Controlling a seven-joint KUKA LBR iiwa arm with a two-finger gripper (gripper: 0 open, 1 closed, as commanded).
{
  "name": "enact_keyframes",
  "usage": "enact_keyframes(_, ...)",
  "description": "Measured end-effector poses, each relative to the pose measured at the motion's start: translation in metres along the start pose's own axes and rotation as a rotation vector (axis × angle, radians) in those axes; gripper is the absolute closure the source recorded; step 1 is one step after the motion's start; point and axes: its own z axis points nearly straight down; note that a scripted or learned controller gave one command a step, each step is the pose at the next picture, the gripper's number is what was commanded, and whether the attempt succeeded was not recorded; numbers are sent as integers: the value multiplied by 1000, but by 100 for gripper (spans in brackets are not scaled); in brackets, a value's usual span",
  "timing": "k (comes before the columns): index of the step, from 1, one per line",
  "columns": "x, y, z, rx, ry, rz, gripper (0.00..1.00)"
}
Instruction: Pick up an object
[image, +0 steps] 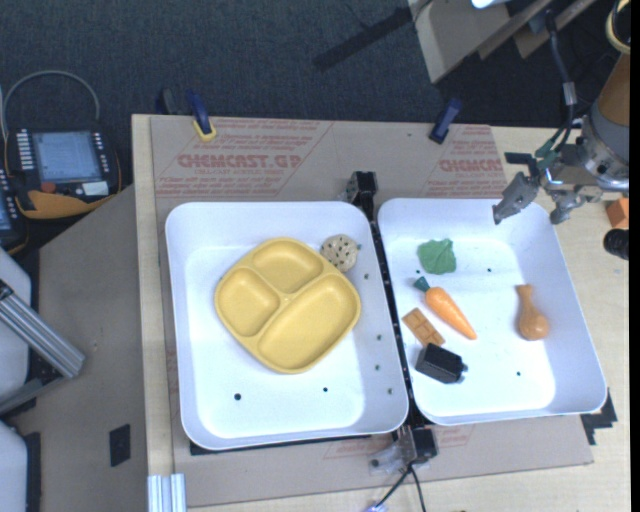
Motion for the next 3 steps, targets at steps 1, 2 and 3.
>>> enact_keyframes(1,-2,4,61,3,1,1,0)
enact_keyframes(2,-2,12,107,4,1,0,0)
enact_keyframes(3,0,11,168,3,1,0,0)
